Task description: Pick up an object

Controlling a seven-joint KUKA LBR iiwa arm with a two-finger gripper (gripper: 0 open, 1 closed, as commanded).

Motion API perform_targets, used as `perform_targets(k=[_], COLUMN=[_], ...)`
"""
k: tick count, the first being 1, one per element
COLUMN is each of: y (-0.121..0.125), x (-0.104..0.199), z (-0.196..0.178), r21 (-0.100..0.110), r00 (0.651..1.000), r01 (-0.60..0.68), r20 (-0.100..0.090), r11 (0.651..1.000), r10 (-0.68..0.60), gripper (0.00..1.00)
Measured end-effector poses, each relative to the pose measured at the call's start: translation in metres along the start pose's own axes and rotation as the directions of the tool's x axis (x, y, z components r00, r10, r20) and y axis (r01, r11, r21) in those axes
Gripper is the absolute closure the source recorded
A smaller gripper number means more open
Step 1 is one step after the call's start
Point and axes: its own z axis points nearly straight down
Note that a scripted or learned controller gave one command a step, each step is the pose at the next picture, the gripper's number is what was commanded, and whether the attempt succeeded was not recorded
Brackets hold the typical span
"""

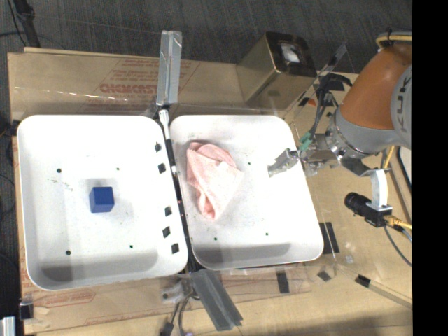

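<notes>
Right bin (294, 236), pink cloth (211, 177) lengthwise near-to-far

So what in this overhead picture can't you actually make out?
- Gripper: too small and blurred in the camera view to tell how its fingers stand.
- Arm: cut off by the right edge.
- Pink cloth: its folds hide whatever lies beneath.
- Blue block: only its top and front faces show.
- Brown box: contents unreadable.

Faint red print on cardboard (91, 82), illegible
</notes>
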Motion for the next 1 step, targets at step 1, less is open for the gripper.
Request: perform_targets(k=[1], y=[0.0536], x=[0.0448], z=[0.0596], r21=[0.002], r00=[0.997], r01=[0.083], r20=[0.000], r11=[0.997], r10=[-0.083], gripper=[0.00])
